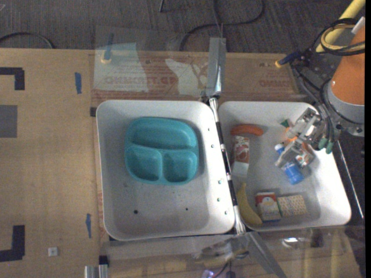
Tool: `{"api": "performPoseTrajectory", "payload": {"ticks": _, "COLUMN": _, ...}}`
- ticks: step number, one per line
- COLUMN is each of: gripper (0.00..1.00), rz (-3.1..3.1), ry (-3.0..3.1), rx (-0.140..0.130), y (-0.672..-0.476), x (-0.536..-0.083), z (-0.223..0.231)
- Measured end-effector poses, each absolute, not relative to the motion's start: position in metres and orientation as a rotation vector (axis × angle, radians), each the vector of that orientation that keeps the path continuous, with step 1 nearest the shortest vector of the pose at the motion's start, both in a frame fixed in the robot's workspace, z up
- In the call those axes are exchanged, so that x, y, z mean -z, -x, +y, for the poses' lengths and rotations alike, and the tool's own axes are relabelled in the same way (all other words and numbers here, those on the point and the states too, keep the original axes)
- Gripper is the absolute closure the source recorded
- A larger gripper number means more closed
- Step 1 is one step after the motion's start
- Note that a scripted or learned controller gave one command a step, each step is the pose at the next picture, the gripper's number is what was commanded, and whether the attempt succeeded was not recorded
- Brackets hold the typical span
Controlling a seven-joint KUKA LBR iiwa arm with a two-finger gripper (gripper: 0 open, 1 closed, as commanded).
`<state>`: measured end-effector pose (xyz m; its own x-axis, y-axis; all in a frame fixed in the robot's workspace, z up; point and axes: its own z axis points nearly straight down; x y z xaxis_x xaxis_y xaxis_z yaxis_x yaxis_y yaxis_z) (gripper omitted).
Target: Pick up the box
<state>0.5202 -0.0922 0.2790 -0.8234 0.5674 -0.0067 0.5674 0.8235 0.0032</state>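
The gripper (297,149) hangs over the right bin (330,181), perhaps touching clutter; box (291,205) apart.

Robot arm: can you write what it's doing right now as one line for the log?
gripper above right bin, away from box | box beside banana | teal tray in left bin

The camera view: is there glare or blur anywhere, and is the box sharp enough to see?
In the camera view, a clear sheet behind the bins shows pale glare. The whole picture is soft; the gripper is blurred and cluttered. The box in the right bin is small, its print unreadable. Light is even, shadows faint.
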Motion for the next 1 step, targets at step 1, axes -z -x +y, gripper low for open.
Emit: {"api": "performPoseTrajectory", "payload": {"ticks": 1, "gripper": 0.0, "rz": 3.077, "ry": -0.622, "rx": -0.002, "y": -0.48, "x": -0.1542, "z": -0.1043}}
